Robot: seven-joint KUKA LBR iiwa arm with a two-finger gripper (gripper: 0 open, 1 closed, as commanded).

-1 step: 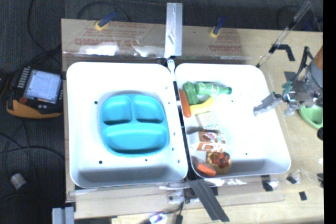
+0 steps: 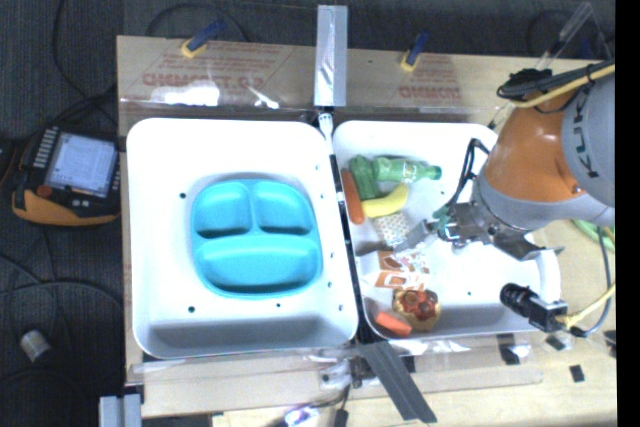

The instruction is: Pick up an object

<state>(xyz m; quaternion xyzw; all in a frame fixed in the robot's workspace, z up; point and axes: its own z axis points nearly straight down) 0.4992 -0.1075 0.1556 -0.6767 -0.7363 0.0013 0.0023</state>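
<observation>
The right bin (image 2: 480, 287) holds several small things along its left half. At the top lie a green bottle (image 2: 392, 171) and a yellow banana (image 2: 386, 203), with an orange-red stick (image 2: 352, 197) against the left wall. Below them are a crumpled silvery packet (image 2: 396, 231), a printed red-and-white card (image 2: 403, 265), a brown and red toy (image 2: 416, 305) and a small orange piece (image 2: 392, 322). My gripper (image 2: 441, 227) hangs low in the bin's middle, just right of the silvery packet. Nothing shows between its tips.
The left bin (image 2: 150, 215) carries a blue divided plate (image 2: 258, 235). The arm's orange band (image 2: 535, 165) covers the right bin's upper right corner. A metal divider (image 2: 331, 65) stands behind the bins. A handheld screen device (image 2: 70, 173) lies off the bench at left.
</observation>
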